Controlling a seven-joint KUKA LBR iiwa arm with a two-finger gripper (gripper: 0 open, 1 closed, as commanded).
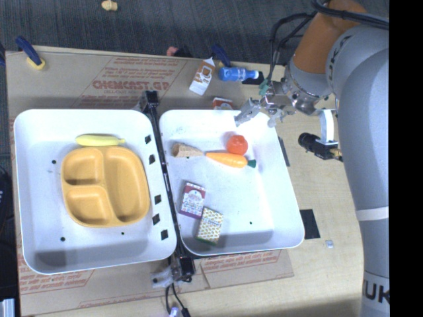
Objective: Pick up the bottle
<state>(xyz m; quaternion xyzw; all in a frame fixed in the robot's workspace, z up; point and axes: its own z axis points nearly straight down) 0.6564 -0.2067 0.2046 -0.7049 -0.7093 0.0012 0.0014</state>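
While two small cartons (201,213) lie nearest, at 6 o'clock in the right bin (281,197), a carrot (227,159) and tomato (237,143) sit farther back. Claw (254,113): at the bin's 1 o'clock corner, fingers spread, holding nothing. Bottle (234,74): farthest, on the table (86,78), at 12 o'clock of the bin.

You see the bench (92,78) covered by printed cardboard, carrying 2 white bins side by side. The right bin (277,197) has its far edge just under the claw (259,113); the left bin (26,177) sits well to the claw's left. On the bare cardboard just beyond the claw lies the blue bottle (236,74) on its side. Left of it rests a small white carton (202,76), and a small red-and-white packet (222,102) lies just left of the claw, touching the right bin's rim.
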